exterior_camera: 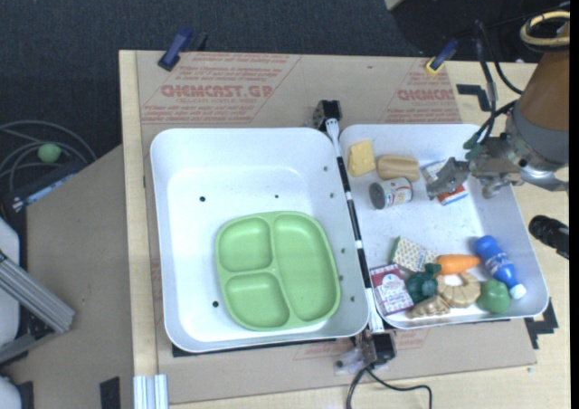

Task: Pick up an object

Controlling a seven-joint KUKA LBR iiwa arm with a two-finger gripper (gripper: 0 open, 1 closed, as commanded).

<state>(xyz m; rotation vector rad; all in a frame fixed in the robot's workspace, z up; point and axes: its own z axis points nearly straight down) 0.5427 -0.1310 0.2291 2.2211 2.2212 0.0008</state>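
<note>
My gripper (444, 180) hangs over the upper middle of the right bin (507, 140), reaching in from the right. Just under its tip lies a small red and white item (453, 196), partly hidden by it. To its left are a tan bread roll (398, 166), a small can on its side (390, 193) and a yellow cheese block (361, 158). Along the bin's front lie a blue bottle (495, 261), a carrot (457, 263), a green pepper (494, 297), a checked cracker (409, 253) and a red packet (390, 289).
The left bin (181, 181) holds a green divided plate (276, 270). A black divider strip (347, 199) runs between the bins. The arm's grey and orange wrist (543, 118) stands over the right bin's far right edge. Cables lie at the left, off the bench.
</note>
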